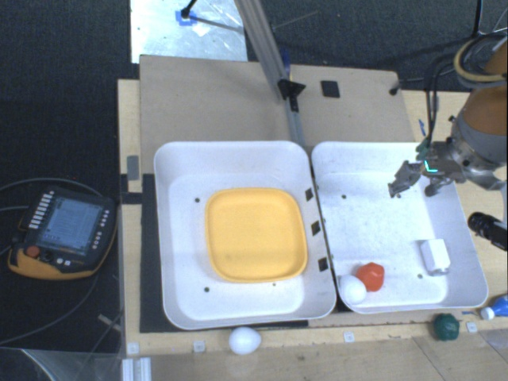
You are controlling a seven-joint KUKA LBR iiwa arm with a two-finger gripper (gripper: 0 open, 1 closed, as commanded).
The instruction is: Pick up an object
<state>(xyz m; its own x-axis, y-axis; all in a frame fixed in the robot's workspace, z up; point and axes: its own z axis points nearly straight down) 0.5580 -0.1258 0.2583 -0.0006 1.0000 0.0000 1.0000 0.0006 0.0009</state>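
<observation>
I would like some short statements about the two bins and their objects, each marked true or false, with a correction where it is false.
1. The yellow plate lies in the left bin. True.
2. The red object is in the left bin. False: it lies in the right bin.
3. The white block is held by the gripper. False: it lies on the bin floor, apart from the gripper.
4. A white ball sits beside the red object. True.
5. A white egg-shaped object lies outside the bins. True.

Arm (484, 125) cut off at right edge; blue object (494, 309) at lower right partly cropped.
</observation>
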